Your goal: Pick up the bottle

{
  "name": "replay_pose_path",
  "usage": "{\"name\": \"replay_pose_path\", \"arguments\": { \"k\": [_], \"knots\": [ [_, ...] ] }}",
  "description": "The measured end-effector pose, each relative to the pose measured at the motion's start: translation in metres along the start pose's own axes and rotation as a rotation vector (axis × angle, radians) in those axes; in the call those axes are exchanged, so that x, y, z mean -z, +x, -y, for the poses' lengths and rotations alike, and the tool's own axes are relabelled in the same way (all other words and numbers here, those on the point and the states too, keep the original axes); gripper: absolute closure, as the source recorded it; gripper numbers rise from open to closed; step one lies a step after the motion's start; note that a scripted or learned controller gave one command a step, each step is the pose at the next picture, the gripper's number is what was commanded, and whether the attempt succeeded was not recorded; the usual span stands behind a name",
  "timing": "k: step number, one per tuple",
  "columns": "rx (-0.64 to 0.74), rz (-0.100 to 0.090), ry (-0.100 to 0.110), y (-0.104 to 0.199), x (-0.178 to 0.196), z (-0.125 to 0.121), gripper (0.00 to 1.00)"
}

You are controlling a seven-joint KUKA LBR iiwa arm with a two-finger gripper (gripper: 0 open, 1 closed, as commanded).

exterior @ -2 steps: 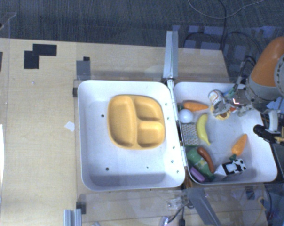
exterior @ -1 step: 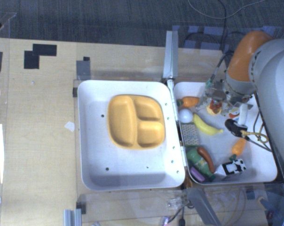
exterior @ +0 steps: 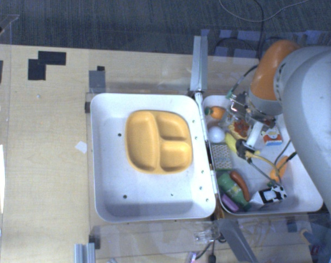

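Note:
My gripper (exterior: 241, 115) hangs low over the back part of the right bin (exterior: 303, 200), under the grey arm and its orange band. A dark green bottle-like thing (exterior: 228, 181) lies near that bin's front left corner, well in front of the gripper and apart from it. An orange-red pepper-shaped piece (exterior: 241, 186) lies against it. Just below the gripper stands a slim white cylinder (exterior: 254, 135), tilted; whether the gripper touches it I cannot tell. The arm hides much of the bin's right side.
The left bin (exterior: 108, 163) holds a yellow divided tray (exterior: 157, 141). In the right bin lie an orange ball (exterior: 216, 113), a white ball (exterior: 216, 135), a yellow piece (exterior: 232, 143), a grey mesh block (exterior: 222, 156), a purple item (exterior: 229, 203) and a black-and-white item (exterior: 272, 194).

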State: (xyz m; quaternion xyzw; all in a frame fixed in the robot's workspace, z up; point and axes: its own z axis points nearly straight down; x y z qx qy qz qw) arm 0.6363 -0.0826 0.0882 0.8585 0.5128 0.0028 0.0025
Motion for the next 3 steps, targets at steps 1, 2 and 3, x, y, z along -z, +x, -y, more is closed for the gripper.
{"name": "replay_pose_path", "arguments": {
  "k": [1, 2, 3],
  "knots": [
    [-0.325, 0.001, 0.004, -0.073, 0.003, 0.041, 0.0],
    [-0.256, -0.003, -0.006, -0.059, 0.002, 0.06, 0.0],
    [-0.107, -0.001, 0.005, -0.005, 0.098, 0.141, 0.0]
  ]
}}
